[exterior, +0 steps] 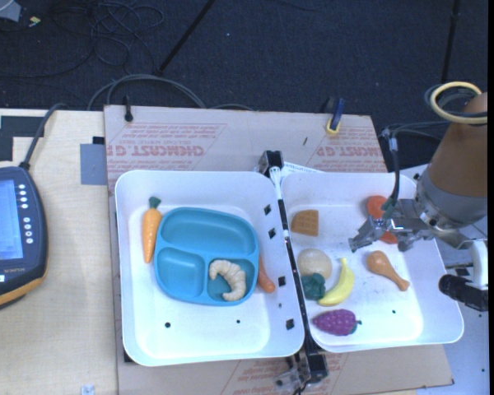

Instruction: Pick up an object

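Note:
My gripper [384, 235] hangs over the right bin [432, 323], near its back right part, with its fingers spread open. A red-orange tomato-like piece [376, 206] lies just behind and partly under it. Close in front of the gripper lies a tan drumstick [387, 268]. Further left in this bin are a yellow banana [339, 285], a pale round piece [315, 262], a small green piece [314, 286], purple grapes [336, 322] and a brown wedge [305, 222]. Nothing sits between the fingers.
The left bin [140, 319] holds a blue divided plate [199, 229] with a shrimp [229, 278] in it, a carrot [151, 227] at its left, and a small orange piece [266, 281] by the divider. A tablet [8, 225] rests at the far left.

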{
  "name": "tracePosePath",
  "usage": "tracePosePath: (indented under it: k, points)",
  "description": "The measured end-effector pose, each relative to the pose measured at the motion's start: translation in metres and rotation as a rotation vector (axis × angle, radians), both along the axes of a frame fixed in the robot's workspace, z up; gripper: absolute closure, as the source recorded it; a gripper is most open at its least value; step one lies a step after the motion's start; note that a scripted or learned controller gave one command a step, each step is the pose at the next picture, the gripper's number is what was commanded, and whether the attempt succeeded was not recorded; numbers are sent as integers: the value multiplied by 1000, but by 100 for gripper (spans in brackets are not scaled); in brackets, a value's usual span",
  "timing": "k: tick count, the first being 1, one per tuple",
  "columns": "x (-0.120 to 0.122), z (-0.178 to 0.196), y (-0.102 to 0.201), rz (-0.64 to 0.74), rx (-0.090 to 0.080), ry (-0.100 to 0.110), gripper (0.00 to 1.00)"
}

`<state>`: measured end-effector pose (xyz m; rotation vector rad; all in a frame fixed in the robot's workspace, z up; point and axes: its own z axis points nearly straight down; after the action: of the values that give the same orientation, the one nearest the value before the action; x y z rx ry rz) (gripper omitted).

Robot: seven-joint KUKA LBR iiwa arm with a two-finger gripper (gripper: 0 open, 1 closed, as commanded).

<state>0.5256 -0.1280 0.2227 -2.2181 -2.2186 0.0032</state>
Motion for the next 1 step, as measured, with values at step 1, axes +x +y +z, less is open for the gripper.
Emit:
tracePosePath:
  k: [1]
  points:
    - [0, 10, -1, 0, 1, 2, 100]
